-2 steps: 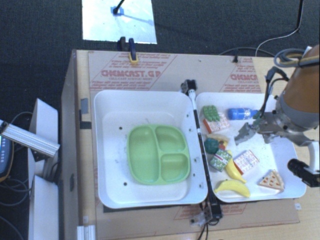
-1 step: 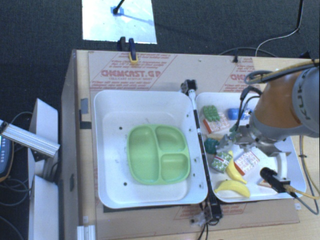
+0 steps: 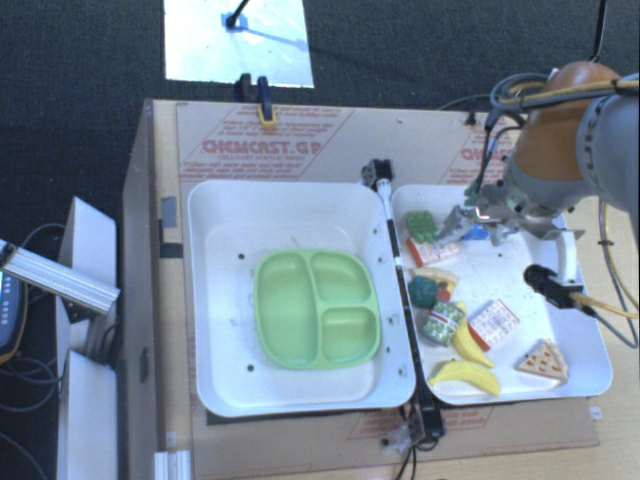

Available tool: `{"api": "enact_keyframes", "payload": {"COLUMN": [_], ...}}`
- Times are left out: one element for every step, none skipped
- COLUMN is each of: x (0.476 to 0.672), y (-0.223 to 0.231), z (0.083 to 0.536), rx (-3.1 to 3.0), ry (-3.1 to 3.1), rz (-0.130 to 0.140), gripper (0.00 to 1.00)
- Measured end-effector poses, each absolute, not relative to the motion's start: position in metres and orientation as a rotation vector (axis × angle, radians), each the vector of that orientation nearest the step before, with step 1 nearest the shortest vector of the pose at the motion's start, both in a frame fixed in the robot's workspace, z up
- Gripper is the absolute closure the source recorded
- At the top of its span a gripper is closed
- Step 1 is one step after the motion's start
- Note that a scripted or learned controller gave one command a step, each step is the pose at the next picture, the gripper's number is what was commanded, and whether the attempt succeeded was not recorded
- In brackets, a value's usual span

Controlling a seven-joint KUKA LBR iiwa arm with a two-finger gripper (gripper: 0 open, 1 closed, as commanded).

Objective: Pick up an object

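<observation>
**Arm low over the right bin**

Two white bins sit on a bench. Left bin point(image 3: 215, 268) bears a green tray point(image 3: 316, 308). Right bin point(image 3: 580, 353) holds toy food: bananas point(image 3: 468, 360), pizza slice point(image 3: 541, 360). Gripper point(image 3: 458, 223) hovers over a red-white packet point(image 3: 432, 252); its grip cannot be judged.

The counter point(image 3: 300, 133) is covered with brown printed board, and two white bins, left point(image 3: 215, 268) and right point(image 3: 590, 353), sit side by side on it.

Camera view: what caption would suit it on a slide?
Robot hand reaches into the toy-filled right bin; a green divided plate lies in the left bin.
</observation>
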State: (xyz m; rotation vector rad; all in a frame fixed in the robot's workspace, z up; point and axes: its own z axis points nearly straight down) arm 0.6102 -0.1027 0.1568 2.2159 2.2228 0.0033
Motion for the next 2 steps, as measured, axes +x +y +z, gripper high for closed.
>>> {"api": "enact_keyframes", "payload": {"x": [0.559,0.539], "y": [-0.094,-0.092], "z": [0.096,0.085], "rx": [2.218,2.219], "ry": [2.222,2.222], "rz": [0.004,0.002], "gripper": [0.00,0.00]}}
